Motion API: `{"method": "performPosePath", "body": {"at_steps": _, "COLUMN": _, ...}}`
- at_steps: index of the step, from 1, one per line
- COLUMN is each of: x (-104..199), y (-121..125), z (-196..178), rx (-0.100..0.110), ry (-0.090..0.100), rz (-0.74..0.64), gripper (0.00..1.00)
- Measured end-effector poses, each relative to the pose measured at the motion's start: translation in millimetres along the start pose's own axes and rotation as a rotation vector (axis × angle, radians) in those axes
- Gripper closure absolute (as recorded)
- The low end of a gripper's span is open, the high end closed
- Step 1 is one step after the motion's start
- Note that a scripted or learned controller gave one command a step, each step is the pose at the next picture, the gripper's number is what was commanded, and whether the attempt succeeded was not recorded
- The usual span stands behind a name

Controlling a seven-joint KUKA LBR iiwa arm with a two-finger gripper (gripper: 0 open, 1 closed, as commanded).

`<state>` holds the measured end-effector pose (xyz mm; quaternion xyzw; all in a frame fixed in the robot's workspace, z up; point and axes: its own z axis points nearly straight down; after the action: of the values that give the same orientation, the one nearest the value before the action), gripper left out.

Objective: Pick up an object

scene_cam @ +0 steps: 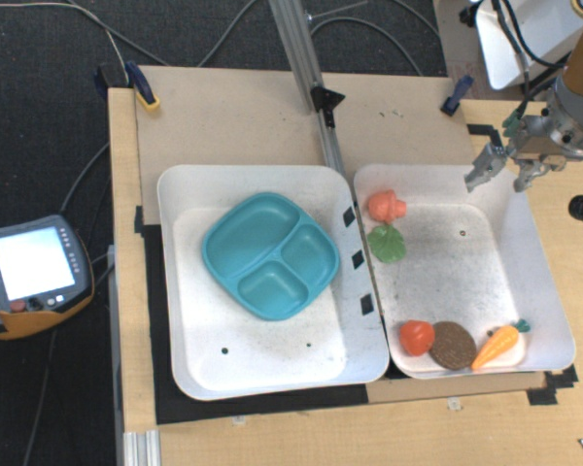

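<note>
Scanning left to right: left bin (189,357) holds 1 teal divided plate (270,255), lying flat, near the bin's centre. Right bin (554,333) holds 5 small items. Pink-orange piece (386,206) and green piece (388,245) sit close together against its left wall. Red tomato-like piece (417,337), brown disc (453,345) and toy carrot (498,346) are bunched in a row along the near edge, disc touching both neighbours or nearly so.

Gripper (499,171) hangs above the right bin's far right corner, well apart from every item. Fingers (480,172) appear spread apart, nothing between them.

Risks, as judged:
- No item lies under the gripper; a straight descent would likely close on bare bin floor or strike the rim.
- Near-edge trio is crowded; fingers could land on 2 pieces, or shove 1 aside.
- Pieces against the wall leave little room for a finger on that side.
- Plate is flat and wide, probably poor for this grip.
</note>
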<state>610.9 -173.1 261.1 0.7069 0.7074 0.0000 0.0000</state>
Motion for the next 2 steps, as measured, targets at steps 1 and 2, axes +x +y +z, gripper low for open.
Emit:
{"method": "performPosePath", "body": {"at_steps": 1, "x": -9.8, "y": -2.4, "z": 51.7, "rx": 0.004, "ry": 0.001, "rz": 0.001, "gripper": 0.0}}
{"method": "performPosePath", "body": {"at_steps": 2, "x": -0.2, "y": -2.2, "z": 109.9, "rx": 0.006, "ry": 0.002, "rz": -0.001, "gripper": 0.0}}
